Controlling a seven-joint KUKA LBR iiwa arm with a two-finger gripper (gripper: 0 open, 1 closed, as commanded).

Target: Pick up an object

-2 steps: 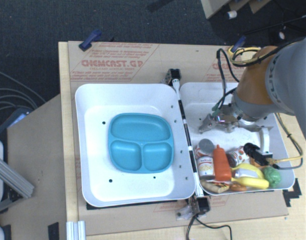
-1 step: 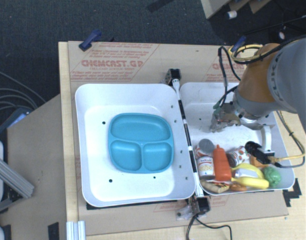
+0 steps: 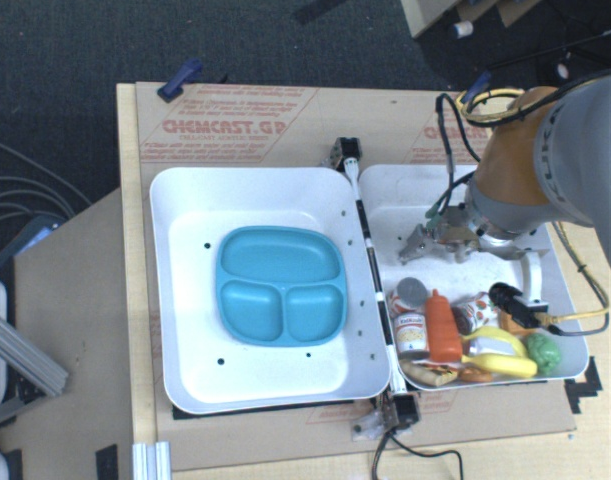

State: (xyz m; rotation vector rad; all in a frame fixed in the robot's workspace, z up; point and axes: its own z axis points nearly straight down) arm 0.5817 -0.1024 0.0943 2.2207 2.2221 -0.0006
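My gripper [image 3: 437, 245] hovers low over the bare upper part of the right bin [image 3: 385, 190], open, with nothing between its fingers. The objects are heaped along this bin's near end, below the gripper. A grey round cap [image 3: 412, 290] lies closest to it. An orange bottle [image 3: 444, 330] stands beside a labelled can [image 3: 410, 334]. Further right are a red-and-white can [image 3: 474, 315], a yellow banana [image 3: 501, 354] and a green object [image 3: 544, 350]. A brownish item [image 3: 435, 373] lies at the bin's front edge.
The left bin [image 3: 175, 298] holds a blue divided plate [image 3: 281, 285]. A black clip [image 3: 346, 151] sits at the top of the ridge between the bins. The grey and orange arm [image 3: 545, 158] covers the right bin's far right corner.
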